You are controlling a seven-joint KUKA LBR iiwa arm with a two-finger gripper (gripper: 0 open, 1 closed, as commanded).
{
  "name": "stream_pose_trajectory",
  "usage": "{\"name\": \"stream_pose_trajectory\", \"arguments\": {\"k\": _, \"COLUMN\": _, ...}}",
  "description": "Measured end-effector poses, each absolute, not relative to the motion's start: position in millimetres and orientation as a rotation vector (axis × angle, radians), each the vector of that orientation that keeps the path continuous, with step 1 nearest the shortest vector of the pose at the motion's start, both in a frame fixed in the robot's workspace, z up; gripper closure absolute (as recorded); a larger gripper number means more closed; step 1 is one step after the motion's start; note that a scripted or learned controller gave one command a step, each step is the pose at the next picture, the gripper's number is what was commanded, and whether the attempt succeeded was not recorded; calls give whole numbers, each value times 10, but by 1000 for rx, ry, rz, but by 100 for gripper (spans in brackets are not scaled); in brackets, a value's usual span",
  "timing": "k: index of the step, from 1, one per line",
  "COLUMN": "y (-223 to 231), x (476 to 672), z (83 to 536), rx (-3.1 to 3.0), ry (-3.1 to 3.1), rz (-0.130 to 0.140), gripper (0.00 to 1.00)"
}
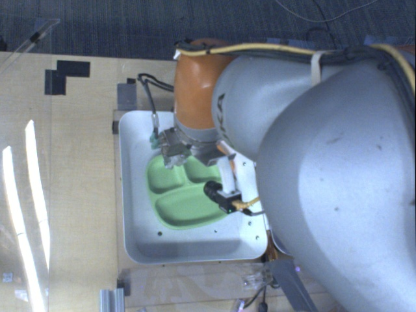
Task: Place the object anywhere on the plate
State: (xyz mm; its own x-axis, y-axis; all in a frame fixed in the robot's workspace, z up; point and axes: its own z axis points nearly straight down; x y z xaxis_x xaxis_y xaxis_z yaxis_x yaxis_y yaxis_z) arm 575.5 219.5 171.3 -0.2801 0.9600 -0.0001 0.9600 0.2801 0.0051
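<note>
Oddly, the object itself cannot be made out, so its weight and grip points stay unjudgeable. Whether the end effector (pixel 179 153) grasps anything I cannot tell; it hovers over the green plate (pixel 185 207) inside the white bin (pixel 136 194).

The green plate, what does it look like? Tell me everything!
The green plate is light green and looks like smooth plastic. Raised ridges split it into compartments. It lies flat in the white bin, toward the bin's right side. The robot's arm hangs over its upper part and hides some of it.
</note>
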Motion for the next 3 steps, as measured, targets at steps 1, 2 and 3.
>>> {"name": "stream_pose_trajectory", "arguments": {"k": 1, "y": 1595, "x": 5175, "z": 2461, "rx": 1738, "ry": 2613, "rz": 7, "gripper": 100}}
{"name": "stream_pose_trajectory", "arguments": {"k": 2, "y": 2186, "x": 5478, "z": 1222, "rx": 1904, "ry": 2499, "rz": 2, "gripper": 100}}
{"name": "stream_pose_trajectory", "arguments": {"k": 3, "y": 2184, "x": 5492, "z": 1242, "rx": 1902, "ry": 2496, "rz": 8, "gripper": 0}}
